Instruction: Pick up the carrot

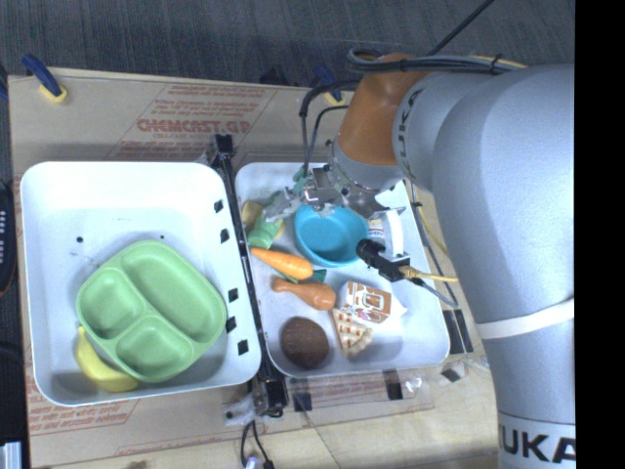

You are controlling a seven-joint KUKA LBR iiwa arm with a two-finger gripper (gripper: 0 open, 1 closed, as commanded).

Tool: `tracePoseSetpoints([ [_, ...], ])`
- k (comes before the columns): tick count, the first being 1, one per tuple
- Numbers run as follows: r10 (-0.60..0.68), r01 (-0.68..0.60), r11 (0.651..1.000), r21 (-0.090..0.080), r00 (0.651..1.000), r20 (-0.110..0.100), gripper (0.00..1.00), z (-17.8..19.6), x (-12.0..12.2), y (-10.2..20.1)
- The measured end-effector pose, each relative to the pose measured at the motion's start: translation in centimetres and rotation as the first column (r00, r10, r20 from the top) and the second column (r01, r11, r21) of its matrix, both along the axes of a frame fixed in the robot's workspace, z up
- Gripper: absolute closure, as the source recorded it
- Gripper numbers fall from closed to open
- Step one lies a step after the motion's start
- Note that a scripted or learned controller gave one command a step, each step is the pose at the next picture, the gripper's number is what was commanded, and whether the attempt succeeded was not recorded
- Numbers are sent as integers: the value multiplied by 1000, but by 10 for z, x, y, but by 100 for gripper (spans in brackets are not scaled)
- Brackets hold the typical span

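Camera view: pincer [311, 195] sits low at the back of the right bin [430, 335], under the orange band of the arm [469, 154]; fingers too cluttered to read, so spread or pressed together cannot be told; nothing seen between them. Carrot [282, 262] lies on the bin floor just in front of the pincer, apart from it, green top towards the divider. Blue bowl [330, 235] directly beside the pincer, to its right; brown drumstick [305, 292] and brown ball [305, 342] further front. Green divided plate [151, 306] well to the pincer's left, in the left bin [59, 193].
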State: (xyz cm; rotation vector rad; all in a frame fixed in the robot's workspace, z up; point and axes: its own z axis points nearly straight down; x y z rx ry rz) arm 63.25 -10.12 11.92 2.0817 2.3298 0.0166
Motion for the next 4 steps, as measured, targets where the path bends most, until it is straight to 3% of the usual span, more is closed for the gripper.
tracePoseSetpoints([
  [1,-394,394,919,-1,919,-25,0,-24,-32,-12],
  [2,-524,525,851,1,851,-26,0,-26,-89,-4],
  [3,-806,806,592,32,592,5,0,-20,-132,11],
  [4,-917,915,398,68,397,21,0,-12,-129,7],
])
